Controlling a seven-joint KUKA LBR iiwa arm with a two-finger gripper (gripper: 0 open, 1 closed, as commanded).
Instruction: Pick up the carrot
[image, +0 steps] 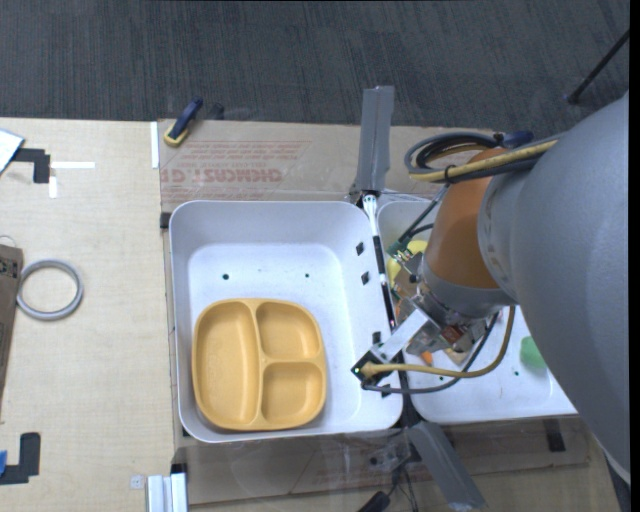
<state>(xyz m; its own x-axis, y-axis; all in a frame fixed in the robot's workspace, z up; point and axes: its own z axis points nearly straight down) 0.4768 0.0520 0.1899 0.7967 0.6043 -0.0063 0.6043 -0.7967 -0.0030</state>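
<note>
Grey arm (580, 260) bulk sits closest to the lens, hiding most of the right bin (500, 395). Claw (440, 335) is down inside that bin under the wrist; can't tell its state. Small orange bit by it at (428, 356) may be the carrot, unsure. Judgement: light, stiff, smooth, tapered, may roll, so pinch across mid-body. Left bin (190, 250) holds a yellow divided plate (260, 362). Tape roll (47, 289) on the desk (90, 400).

likely a robotics lab: taped bench (80, 380), white bins (190, 240), cables (450, 150).
</note>
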